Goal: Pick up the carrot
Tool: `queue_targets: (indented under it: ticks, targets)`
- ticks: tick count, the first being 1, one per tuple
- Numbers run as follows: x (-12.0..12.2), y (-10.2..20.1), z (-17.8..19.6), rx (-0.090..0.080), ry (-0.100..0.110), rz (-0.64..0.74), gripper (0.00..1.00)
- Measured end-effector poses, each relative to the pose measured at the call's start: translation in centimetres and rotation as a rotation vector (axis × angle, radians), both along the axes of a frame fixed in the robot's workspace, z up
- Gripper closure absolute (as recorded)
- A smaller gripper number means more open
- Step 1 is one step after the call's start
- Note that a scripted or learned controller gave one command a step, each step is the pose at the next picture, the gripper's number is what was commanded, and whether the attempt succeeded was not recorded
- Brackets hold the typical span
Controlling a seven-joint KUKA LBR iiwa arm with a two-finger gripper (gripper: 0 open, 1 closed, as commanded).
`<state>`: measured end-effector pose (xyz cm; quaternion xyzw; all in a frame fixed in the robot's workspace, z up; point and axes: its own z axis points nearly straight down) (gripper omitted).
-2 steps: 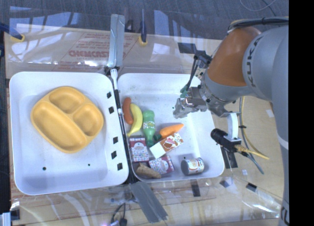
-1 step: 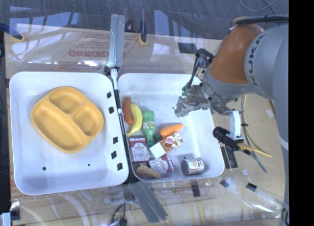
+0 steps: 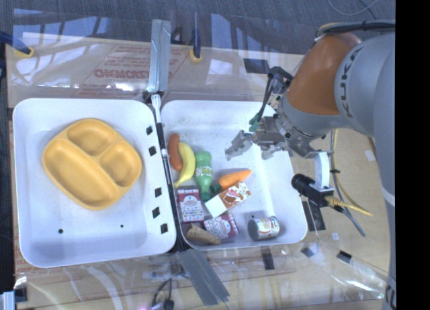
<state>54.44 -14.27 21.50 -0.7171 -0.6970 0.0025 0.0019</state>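
Observation:
The orange carrot (image 3: 234,177) with a green top lies in the middle of the right bin (image 3: 282,117), tip pointing right, resting partly on a white and red packet (image 3: 228,199). My gripper (image 3: 244,144) hangs over the right bin, above and slightly right of the carrot, apart from it. Its fingers spread open with nothing between them.
Left of the carrot lie a green bottle (image 3: 203,169), a yellow banana (image 3: 186,164) and a red-orange sausage (image 3: 175,152). Snack packets (image 3: 190,206), a brown item (image 3: 201,236) and a small can (image 3: 263,227) fill the bin's front. A yellow divided plate (image 3: 92,162) sits in the left bin (image 3: 40,235).

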Motion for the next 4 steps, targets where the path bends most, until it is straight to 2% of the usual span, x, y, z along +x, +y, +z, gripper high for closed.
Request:
queue_targets:
  ticks: [1, 2, 3, 4]
  targets:
    - [0.5, -3.2, -5.1, 0.001, 0.0, 0.009, 0.0]
    - [0.3, -5.0, -12.4, 0.002, -0.003, 0.079, 0.0]
    - [-2.8, -5.5, -12.3, 0.004, -0.004, 0.483, 0.0]
    - [-4.6, -6.7, -6.5, 0.002, -0.006, 0.484, 0.0]
